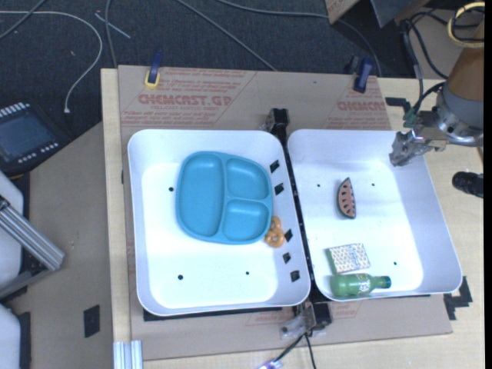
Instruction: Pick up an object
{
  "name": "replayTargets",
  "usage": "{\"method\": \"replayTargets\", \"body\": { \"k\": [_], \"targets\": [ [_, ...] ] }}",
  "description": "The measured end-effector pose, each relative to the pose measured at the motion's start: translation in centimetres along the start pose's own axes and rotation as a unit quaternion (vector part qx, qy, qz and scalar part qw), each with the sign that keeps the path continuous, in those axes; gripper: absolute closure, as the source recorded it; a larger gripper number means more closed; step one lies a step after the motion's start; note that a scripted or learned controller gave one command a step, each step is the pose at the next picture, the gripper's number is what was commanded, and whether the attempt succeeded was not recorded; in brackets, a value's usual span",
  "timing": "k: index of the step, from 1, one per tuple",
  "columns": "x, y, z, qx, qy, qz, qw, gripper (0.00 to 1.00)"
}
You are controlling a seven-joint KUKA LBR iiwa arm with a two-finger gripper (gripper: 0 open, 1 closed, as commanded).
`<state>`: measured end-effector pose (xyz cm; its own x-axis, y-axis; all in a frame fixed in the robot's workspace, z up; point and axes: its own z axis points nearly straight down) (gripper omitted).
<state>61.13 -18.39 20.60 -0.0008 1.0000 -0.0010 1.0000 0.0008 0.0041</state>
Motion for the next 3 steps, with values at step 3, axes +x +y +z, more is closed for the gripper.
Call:
{"method": "replayTargets", "body": {
  "k": [3],
  "targets": [
    [16.5, 2.3, 0.3, 0.001, 0.002, -0.003, 1.0000, 1.00]
  ]
}}
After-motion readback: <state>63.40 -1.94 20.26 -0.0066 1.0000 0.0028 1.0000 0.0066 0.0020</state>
